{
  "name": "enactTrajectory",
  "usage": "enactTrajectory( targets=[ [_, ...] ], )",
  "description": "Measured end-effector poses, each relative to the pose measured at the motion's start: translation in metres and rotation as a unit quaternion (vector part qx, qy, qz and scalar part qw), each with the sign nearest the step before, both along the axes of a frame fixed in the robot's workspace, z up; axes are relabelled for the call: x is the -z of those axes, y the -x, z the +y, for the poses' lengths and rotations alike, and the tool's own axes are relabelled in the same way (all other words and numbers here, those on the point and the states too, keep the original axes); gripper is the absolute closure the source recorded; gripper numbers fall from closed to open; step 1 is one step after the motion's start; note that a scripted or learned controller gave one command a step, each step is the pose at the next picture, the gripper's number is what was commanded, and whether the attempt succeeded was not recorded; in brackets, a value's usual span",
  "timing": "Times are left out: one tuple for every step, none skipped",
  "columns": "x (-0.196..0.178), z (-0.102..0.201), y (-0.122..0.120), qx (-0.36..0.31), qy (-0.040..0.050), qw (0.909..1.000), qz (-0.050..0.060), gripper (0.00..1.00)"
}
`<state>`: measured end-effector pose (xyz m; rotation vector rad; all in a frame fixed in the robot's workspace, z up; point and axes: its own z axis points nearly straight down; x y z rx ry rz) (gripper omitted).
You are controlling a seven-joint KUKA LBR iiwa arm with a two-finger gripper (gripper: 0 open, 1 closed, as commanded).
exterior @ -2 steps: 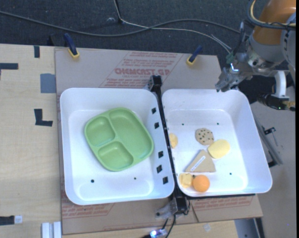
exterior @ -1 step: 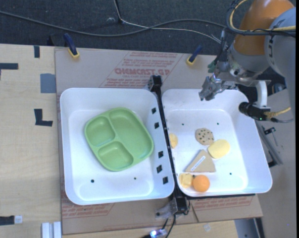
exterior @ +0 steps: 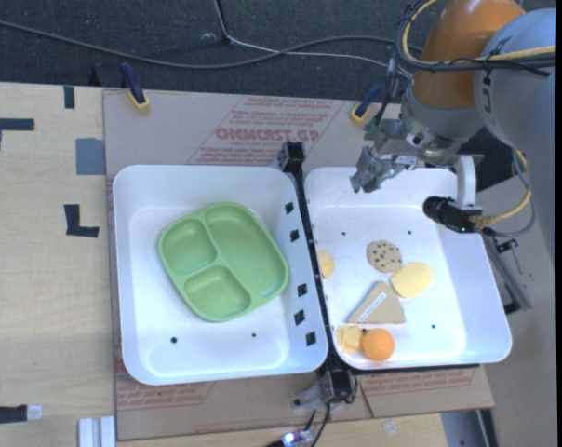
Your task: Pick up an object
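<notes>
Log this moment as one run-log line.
gripper: above right white bin far edge, nothing held | round orange ball: near corner | green divided plastic tray: left bin

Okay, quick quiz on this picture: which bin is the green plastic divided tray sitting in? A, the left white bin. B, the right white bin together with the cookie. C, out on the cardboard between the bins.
A: the green plastic divided tray lies flat inside the left white bin, while the round chocolate-chip cookie sits in the right white bin.
</notes>
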<state>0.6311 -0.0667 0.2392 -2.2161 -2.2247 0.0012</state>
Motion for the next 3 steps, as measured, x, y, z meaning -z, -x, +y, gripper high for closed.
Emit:
enactTrajectory(
  targets=[
    [0.005, 0.049, 0.005, 0.001, 0.0005, 1.0000, 0.000, 1.00],
    [0.001, 0.105, 0.027, -0.001, 0.0001, 1.0000, 0.001, 1.00],
    [0.001, 0.153, 0.037, -0.001, 0.0001, 1.0000, 0.001, 1.00]
  ],
)
